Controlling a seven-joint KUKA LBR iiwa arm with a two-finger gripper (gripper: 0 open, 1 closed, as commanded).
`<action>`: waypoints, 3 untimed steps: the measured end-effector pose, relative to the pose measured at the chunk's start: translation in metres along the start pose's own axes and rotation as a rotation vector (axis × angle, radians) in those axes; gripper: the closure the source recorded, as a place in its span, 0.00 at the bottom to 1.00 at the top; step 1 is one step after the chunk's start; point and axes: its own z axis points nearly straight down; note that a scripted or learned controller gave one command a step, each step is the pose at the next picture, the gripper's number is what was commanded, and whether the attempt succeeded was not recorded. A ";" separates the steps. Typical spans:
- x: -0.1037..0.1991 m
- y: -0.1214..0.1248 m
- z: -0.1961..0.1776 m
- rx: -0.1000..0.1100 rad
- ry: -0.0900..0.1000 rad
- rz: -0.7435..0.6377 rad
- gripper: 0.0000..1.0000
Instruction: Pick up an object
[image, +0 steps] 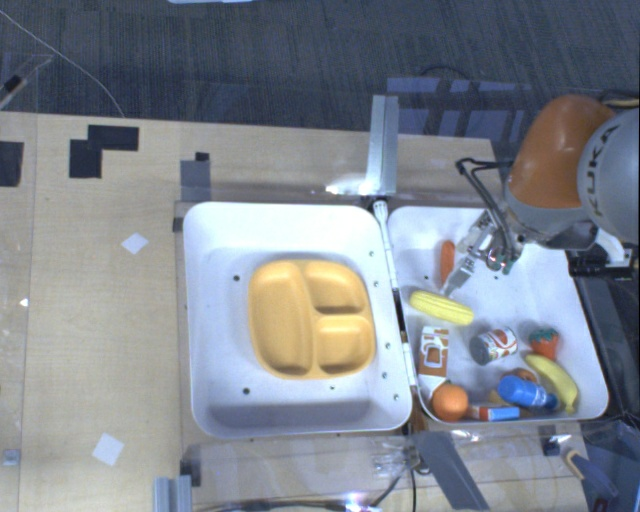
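Seen from above, the robot's hand (468, 268) hangs in the right bin (560, 290), just right of a carrot (446, 262) and above a corn cob (441, 307); whether its fingers are spread or pinching, I cannot tell. A sound pick means straddling the cob across its narrow width. Fingertips blur together. Small items crowd the near corner, partly overlapping.

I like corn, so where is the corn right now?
The corn lies in the right bin, near its left wall, just below the gripper and the carrot, above a small carton.
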 end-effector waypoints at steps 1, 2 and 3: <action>0.032 -0.002 0.028 -0.001 -0.001 0.269 0.00; 0.028 0.001 0.013 -0.008 -0.014 0.263 1.00; 0.032 -0.026 -0.043 -0.001 -0.003 0.303 1.00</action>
